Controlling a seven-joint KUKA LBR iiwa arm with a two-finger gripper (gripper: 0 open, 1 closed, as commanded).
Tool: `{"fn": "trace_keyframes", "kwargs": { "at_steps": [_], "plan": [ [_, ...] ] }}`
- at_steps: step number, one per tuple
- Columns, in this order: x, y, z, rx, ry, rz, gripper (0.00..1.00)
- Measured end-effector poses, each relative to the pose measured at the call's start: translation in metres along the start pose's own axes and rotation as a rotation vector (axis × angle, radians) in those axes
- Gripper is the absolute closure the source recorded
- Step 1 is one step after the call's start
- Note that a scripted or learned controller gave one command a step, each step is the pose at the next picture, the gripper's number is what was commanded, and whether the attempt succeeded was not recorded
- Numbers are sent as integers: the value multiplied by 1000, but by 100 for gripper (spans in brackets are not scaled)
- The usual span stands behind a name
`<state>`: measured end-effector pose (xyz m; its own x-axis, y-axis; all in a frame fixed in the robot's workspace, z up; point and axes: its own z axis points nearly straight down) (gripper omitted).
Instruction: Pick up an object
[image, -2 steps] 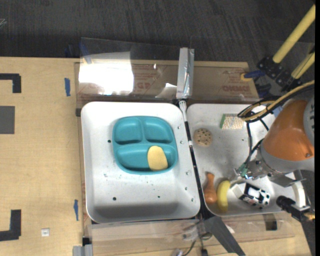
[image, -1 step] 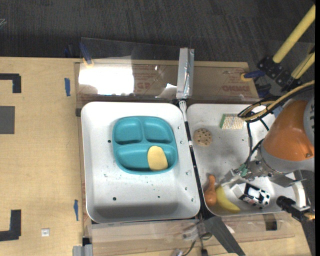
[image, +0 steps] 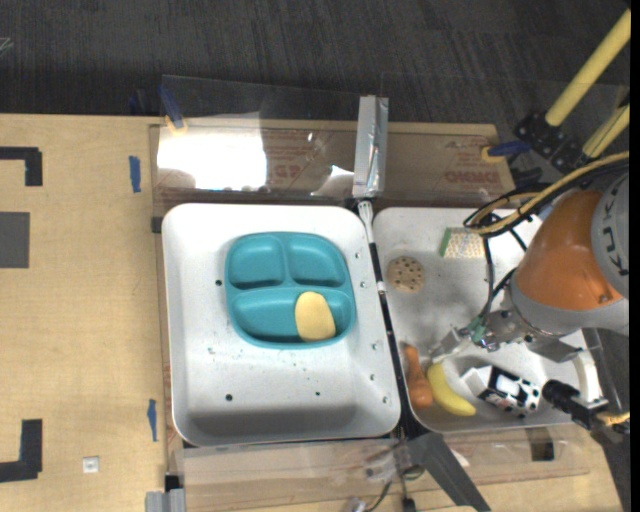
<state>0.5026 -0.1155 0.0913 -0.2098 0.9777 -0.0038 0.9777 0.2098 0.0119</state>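
1. Counter (image: 70, 300): pale board carrying 2 shallow white bins side by side.
2. Left bin (image: 200, 385): holds 1 teal divided plate (image: 262, 300), set toward the bin's 12 o'clock.
3. Right bin (image: 435, 305): holds 4 loose things, listed below.
4. Arm (image: 565, 265): comes in from 3 o'clock, with its orange band over the right bin's 2 o'clock area. The wrist points down toward the bin's middle.
5. Jaws: low over the right bin, near its centre. I cannot tell whether they are released or clenched, and nothing is seen between them.
6. Banana (image: 450, 392): the likeliest target. It lies at the right bin's 7 o'clock, just at 6 to 7 o'clock from the jaws, near them but apparently apart.
7. Yellow oval lump (image: 315, 316): sits in the plate's 5 o'clock compartment, well apart from the jaws.
8. Orange piece (image: 416, 378): at the banana's 9 o'clock and touching it, against the bin's left wall.
9. Round tan cookie (image: 405, 271): at the right bin's 10 o'clock, lying alone.
10. Small green-and-white card (image: 462, 243): at the right bin's 11 o'clock.
11. Progress, as a judgement: the approach looks made, since the jaws are down among the things. No lift is done, because every thing rests in a bin or on the plate. Closing on 1 item and raising it are left.
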Motion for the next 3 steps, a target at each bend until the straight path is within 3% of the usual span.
{"fn": "trace_keyframes", "kwargs": {
  "at_steps": [1, 2, 3],
  "plan": [
    [-28, -27, 3, 5, 0, 12, 0],
    [-20, -15, 3, 4, 0, -570, 0],
    [6, -19, 3, 2, -1, -495, 0]
  ]
}}
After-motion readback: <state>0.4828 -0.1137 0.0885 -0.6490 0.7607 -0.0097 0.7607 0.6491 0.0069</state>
